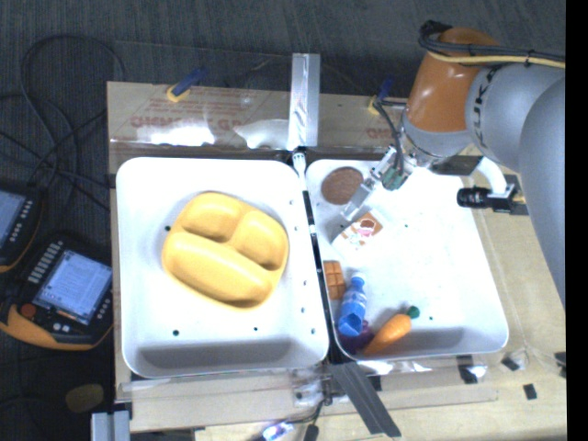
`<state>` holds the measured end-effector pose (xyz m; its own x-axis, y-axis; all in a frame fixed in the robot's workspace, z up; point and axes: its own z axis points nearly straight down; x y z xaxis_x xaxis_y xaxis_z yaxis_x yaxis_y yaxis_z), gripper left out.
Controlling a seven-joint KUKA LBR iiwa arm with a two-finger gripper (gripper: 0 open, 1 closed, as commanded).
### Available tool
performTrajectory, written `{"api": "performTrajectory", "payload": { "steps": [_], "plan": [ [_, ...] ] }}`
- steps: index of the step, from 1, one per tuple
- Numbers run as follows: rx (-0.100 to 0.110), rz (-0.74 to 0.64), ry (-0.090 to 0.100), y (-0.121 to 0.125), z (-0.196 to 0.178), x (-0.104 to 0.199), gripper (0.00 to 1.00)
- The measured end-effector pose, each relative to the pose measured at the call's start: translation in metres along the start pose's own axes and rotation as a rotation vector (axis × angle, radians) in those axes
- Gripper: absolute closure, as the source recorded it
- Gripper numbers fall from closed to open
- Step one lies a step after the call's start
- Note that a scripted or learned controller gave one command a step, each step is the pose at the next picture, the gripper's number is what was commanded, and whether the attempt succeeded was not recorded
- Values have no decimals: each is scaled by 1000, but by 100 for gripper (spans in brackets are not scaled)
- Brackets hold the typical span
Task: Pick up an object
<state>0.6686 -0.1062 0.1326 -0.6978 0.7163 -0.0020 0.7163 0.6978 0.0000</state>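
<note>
My gripper [377,186] hangs over the back left part of the right bin [441,246], below the arm's orange band. It is just right of a brown round disc [341,185] and above a small white and red packet [364,229]. Nothing shows as held. Along the right bin's left wall lie a brown wafer [333,279] and a blue bottle [352,307]. An orange carrot with a green tip [391,328] lies at the front. A large yellow bread-shaped object [226,246] lies in the middle of the left bin [147,320].
The grey arm [524,108] reaches in from the right over the right bin's back corner. A black clip [487,196] sits at that bin's right rim. A metal post [304,99] stands behind the divide between the bins.
</note>
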Motion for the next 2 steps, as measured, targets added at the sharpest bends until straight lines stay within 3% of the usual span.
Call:
{"api": "performTrajectory", "payload": {
  "steps": [1, 2],
  "plan": [
    [-1, 108, 3, -3, 44, 12, 0],
    [-11, 107, -2, -1, 33, 10, 100]
  ]
}}
